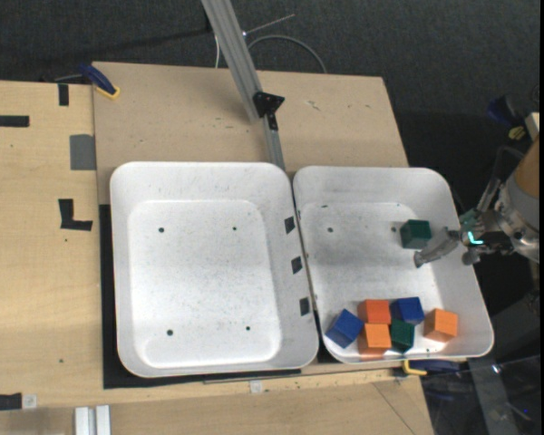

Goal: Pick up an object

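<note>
A big wooden table [208,116] is seen under two white bins. The left bin [199,261] is set right beside the right bin [381,198], and their edges are touching.

The robot arm [526,188] is seen at the right edge of the right bin. Its end effector [444,247] is stretched over that bin's right rim. Whether it is wide or narrow cannot be told, because the fingers are too small and blurry.

A dark green block [416,234] is placed alone in the right bin, just left of the end effector. Whether it is touched cannot be told.

More blocks are bunched at the near edge of the right bin: a blue block [344,327], an orange block [375,312], another blue block [407,310], another orange block [376,337], a small green block [402,334], and a third orange block [442,323].
</note>
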### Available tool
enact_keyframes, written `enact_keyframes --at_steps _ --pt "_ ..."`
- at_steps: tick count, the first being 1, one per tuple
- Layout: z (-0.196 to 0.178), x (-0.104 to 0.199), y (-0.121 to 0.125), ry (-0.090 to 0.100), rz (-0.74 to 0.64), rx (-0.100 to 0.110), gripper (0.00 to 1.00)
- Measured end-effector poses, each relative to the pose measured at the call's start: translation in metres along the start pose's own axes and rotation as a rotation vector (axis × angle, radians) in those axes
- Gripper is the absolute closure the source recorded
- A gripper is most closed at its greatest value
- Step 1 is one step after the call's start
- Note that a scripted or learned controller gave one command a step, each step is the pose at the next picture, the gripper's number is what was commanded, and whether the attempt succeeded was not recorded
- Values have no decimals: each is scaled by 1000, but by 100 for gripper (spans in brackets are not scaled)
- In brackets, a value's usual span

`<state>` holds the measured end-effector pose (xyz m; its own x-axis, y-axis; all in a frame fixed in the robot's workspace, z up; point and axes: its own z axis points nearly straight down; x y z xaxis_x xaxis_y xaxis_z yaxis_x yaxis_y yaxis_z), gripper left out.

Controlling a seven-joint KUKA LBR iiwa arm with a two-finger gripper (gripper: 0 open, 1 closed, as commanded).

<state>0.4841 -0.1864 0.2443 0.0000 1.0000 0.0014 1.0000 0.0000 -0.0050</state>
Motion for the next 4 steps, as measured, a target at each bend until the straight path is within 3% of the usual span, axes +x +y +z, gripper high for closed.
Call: enact_keyframes --at_steps 1,4 --pt "-2 0 1 -1 -1 -4 0" --pt "155 0 5 -2 0 -2 0"
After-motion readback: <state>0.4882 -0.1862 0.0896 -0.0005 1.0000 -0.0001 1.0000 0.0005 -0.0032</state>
